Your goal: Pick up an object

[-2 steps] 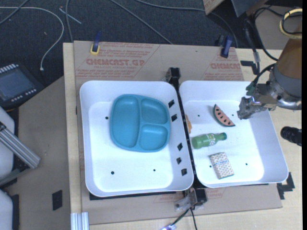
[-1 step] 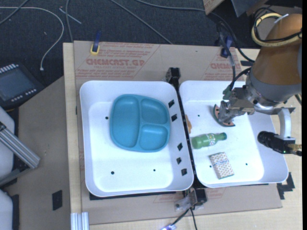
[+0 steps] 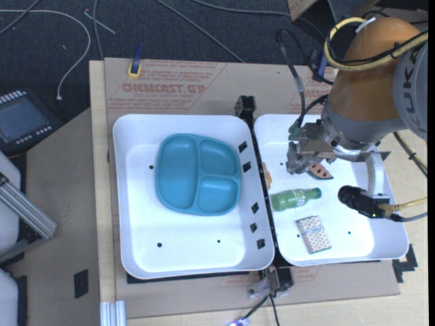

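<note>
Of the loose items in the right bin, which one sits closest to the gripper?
The small orange-red piece, right beside the gripper. The green bottle and the patterned box lie farther toward the bin's front.

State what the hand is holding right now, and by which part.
Cannot be told. The hand hangs low in the right bin above the green bottle; no object is visibly held.

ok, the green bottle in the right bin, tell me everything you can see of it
The green bottle is small, made of what looks like translucent plastic, with a pale label round its middle and a light cap. It lies on its side on the floor of the right bin, near the divider, cap pointing right. Nothing grips it; the gripper hangs just above it in the view. A patterned box lies apart below.
</note>
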